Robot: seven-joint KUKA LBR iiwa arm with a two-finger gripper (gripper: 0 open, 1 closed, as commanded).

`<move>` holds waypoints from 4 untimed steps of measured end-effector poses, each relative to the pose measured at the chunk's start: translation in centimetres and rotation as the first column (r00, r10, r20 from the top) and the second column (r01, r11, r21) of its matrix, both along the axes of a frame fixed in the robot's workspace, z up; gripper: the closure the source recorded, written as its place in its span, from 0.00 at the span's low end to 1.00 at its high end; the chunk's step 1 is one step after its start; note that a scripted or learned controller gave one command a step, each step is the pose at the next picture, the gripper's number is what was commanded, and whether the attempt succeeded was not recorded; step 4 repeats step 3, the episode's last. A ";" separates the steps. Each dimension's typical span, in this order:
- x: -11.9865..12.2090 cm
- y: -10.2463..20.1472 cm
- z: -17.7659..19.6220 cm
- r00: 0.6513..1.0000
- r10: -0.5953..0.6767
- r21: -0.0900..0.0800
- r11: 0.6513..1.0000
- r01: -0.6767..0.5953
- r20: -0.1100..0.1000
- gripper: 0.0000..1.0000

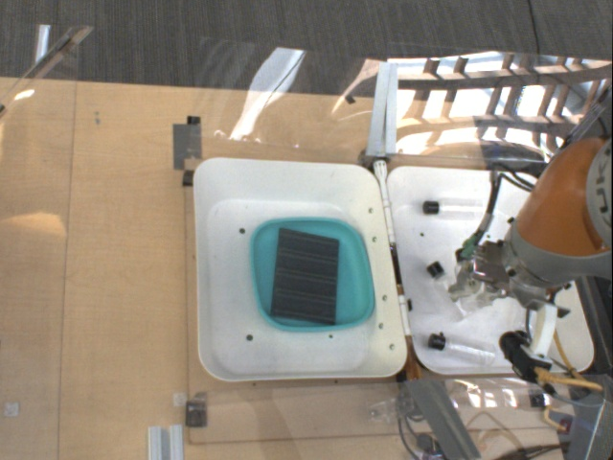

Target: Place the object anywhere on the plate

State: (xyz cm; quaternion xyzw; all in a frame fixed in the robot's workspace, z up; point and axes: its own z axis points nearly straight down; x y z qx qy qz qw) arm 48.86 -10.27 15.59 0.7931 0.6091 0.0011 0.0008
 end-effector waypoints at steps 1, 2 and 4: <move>5.0 8.7 2.9 0.981 0.194 0.000 0.981 -0.194 0.003 1.00; 6.8 19.4 2.9 0.947 0.321 0.000 0.947 -0.321 0.003 1.00; 6.8 19.4 2.9 0.947 0.321 -0.001 0.947 -0.321 0.003 0.00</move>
